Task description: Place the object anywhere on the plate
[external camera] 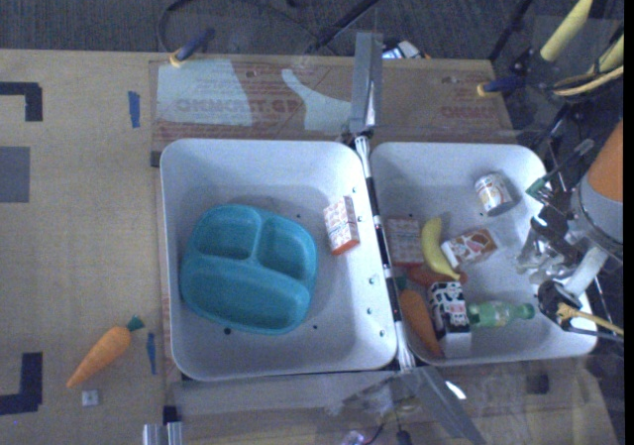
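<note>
Wooden bench (79,265) carrying two white bins: right bin (451,161) just beside the end effector (555,279), left bin (198,170) farther off. A toy carrot (99,356) lies on the bench, farthest from the end effector.

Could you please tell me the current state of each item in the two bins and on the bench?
Teal plate: flat in the left bin, nothing on it.
Small carton: in the left bin, beside the plate.
Banana: lying in the right bin.
Can: on its side.
Green bottle: on its side.
Toy carrot: lying on the bench, outside the bins.
</note>
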### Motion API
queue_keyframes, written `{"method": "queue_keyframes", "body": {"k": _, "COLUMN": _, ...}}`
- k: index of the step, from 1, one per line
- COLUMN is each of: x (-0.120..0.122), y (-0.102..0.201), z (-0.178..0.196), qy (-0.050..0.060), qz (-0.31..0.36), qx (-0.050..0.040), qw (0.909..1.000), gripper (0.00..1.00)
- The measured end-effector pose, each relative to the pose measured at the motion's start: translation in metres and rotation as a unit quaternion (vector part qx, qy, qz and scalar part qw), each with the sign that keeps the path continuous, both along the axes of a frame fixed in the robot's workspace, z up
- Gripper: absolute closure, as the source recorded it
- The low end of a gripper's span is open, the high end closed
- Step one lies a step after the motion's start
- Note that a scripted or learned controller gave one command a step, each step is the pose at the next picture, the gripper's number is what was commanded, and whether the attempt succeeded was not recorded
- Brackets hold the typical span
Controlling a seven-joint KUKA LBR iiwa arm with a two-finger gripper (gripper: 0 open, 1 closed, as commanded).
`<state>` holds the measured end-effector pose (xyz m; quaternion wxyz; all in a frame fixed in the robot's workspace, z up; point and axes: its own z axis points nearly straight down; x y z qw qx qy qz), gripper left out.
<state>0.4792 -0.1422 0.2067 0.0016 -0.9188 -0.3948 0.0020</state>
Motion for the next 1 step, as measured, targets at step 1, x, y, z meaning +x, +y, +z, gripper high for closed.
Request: {"method": "queue_keyframes", "body": {"k": 1, "x": 0.0121, "y": 0.0742, "z": -0.0231, "qy": 0.0, "qz": 0.055, "qx": 0.0006, "qw": 0.9985, "gripper": 1.0}}
